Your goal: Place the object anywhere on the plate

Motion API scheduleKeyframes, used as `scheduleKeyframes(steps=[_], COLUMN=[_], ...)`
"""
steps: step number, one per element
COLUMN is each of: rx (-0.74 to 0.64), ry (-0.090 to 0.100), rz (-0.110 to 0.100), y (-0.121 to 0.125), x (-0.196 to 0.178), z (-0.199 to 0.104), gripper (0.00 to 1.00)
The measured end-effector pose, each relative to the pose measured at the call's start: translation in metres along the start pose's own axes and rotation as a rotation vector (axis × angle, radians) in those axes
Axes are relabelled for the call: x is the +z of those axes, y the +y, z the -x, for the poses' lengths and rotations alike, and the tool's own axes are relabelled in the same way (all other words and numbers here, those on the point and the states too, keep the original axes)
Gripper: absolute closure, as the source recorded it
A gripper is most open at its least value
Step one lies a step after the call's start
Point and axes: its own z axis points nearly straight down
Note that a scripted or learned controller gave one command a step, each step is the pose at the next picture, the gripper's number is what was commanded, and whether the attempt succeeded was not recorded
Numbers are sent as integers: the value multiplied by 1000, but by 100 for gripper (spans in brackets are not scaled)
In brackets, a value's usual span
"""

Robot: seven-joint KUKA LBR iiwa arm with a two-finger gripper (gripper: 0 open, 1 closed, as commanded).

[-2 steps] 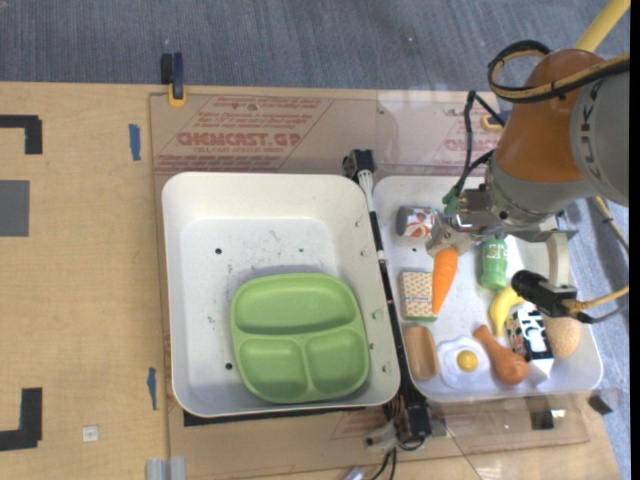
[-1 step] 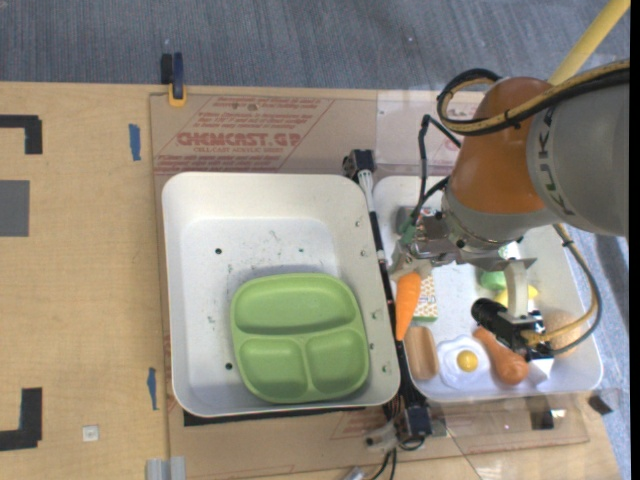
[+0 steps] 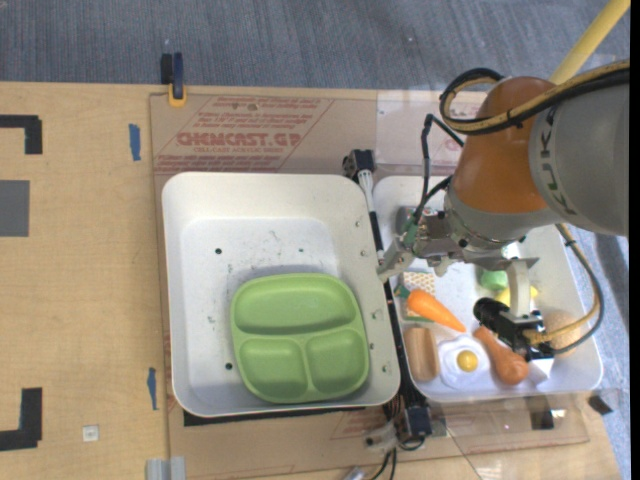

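green plate (image 3: 298, 336) in left bin (image 3: 190, 268), arm (image 3: 520, 158) over toys

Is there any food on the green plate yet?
No. The green plate in the left bin carries nothing; the carrot and fried egg lie in the right bin.

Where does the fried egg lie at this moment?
The fried egg lies near the front of the right bin, between the hot dog on its left and the sausage on its right, just below the carrot.
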Motion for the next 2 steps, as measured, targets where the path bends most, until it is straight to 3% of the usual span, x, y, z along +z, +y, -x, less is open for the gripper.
scheduleKeyframes(steps=[1,2], rx=[0,-2], ry=[0,-1], rz=[0,3], y=[0,1], x=[0,-10], z=[0,0], gripper=[0,100])
